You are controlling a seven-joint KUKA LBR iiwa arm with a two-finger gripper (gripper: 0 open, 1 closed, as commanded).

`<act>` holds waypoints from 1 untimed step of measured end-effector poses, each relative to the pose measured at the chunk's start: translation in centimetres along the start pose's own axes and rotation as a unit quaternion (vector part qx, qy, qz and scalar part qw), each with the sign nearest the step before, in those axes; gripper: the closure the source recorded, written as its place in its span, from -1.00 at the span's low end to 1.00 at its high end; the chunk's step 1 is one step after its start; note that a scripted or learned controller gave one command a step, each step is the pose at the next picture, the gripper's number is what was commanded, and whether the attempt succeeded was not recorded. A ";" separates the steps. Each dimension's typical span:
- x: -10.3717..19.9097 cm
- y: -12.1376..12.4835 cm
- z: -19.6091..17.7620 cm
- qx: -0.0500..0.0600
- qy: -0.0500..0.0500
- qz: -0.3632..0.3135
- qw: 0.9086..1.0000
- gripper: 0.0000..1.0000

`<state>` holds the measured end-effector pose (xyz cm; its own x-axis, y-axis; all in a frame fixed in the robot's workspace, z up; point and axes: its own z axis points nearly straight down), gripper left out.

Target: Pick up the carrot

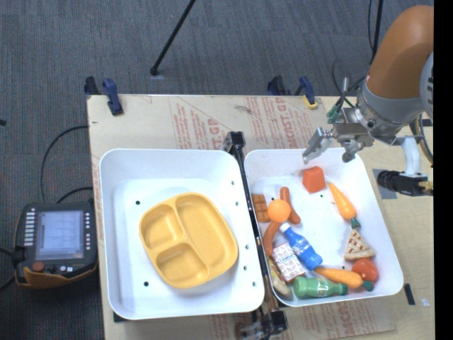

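A plywood bench (177, 115) stands on dark grey carpet (85, 34), with blue clamps (112, 95) along its far edge. A pendant (55, 243) with a screen lies on the floor to the left, its cable looping behind it, and a thin black stand leg (175, 27) crosses the carpet beyond the bench.

Two white bins sit side by side. The left bin (120, 190) holds a yellow divided plate (187, 239). The right bin (379, 218) is crowded with toy food.

The gripper (331, 147) hangs over the right bin's far edge, fingers spread apart, with nothing between them. Just below it lies a red block (314, 179).

A carrot (342, 202) lies near the bin's right wall, just right of the red block, tilted with its green end toward the near side. A second carrot (341, 277) lies along the near wall, touching a green bottle (318, 287) and next to a tomato (364, 269).

Other pieces cluster in the bin's left half: an orange ball (279, 210), a sausage (287, 202), a blue bottle (301, 246), a checkered box (288, 262) and a waffle piece (261, 207). A pizza slice (357, 245) sits between the first carrot and the tomato.
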<state>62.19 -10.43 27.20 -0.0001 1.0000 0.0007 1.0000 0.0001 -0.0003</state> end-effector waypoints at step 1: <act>-6.4 -0.5 7.5 0.001 0.000 0.042 0.999 -1.00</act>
<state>61.67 -16.78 19.70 0.0838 0.9965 0.0001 0.9965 -0.0838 -0.0028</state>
